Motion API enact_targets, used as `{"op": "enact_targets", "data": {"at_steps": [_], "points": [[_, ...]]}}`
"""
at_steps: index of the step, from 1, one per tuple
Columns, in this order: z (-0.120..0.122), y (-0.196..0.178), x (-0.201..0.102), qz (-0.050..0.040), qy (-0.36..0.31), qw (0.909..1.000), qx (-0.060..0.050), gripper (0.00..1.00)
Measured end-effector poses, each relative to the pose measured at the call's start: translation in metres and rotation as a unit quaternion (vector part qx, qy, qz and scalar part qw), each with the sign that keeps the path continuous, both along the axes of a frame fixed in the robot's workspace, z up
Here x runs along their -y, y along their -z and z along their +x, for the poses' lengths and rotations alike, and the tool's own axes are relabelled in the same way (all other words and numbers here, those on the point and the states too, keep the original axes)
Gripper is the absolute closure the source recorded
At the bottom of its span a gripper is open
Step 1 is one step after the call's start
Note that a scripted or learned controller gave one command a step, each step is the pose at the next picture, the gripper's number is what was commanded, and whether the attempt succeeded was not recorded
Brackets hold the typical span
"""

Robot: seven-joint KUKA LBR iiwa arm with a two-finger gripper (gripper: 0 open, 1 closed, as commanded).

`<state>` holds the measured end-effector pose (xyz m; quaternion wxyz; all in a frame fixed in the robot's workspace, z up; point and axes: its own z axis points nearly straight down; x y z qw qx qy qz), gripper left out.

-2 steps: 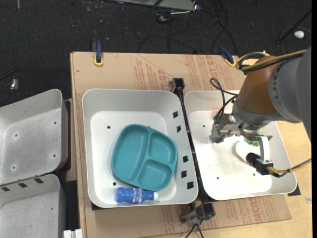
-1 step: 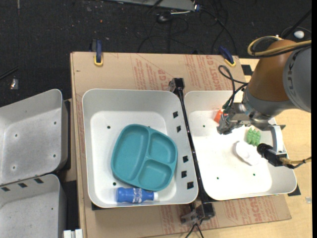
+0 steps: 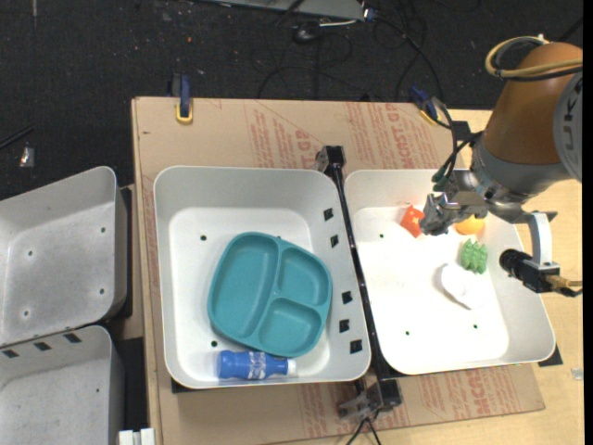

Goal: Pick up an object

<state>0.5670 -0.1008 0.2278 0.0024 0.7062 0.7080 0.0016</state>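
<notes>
In the right bin (image 3: 408,341) lie a small orange-red piece (image 3: 411,219), a yellow piece (image 3: 473,224), a green ridged piece (image 3: 474,256) and a white rounded object (image 3: 457,285). My gripper (image 3: 441,213) hangs over the bin's far part, just right of the orange-red piece and left of the yellow one. The wrist body hides the fingertips from above. The left bin (image 3: 185,248) holds a teal divided plate (image 3: 271,293) and a blue bottle (image 3: 252,366) lying on its side at the near wall.
The grey and orange arm (image 3: 533,109) comes in over the right bin's far right corner. A black divider (image 3: 347,258) runs between the two bins. Blue clamps (image 3: 184,98) hold the cardboard base. White panels (image 3: 56,248) lie off to the left.
</notes>
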Motion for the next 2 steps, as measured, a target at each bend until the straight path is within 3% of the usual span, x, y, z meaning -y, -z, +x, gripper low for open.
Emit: {"op": "enact_targets", "data": {"at_steps": [1,2], "points": [[0.000,0.024,0.000,0.0004,0.001,1.0000,-0.004,1.00],[-0.001,0.018,-0.065,0.0018,-0.003,1.0000,-0.003,1.00]]}}
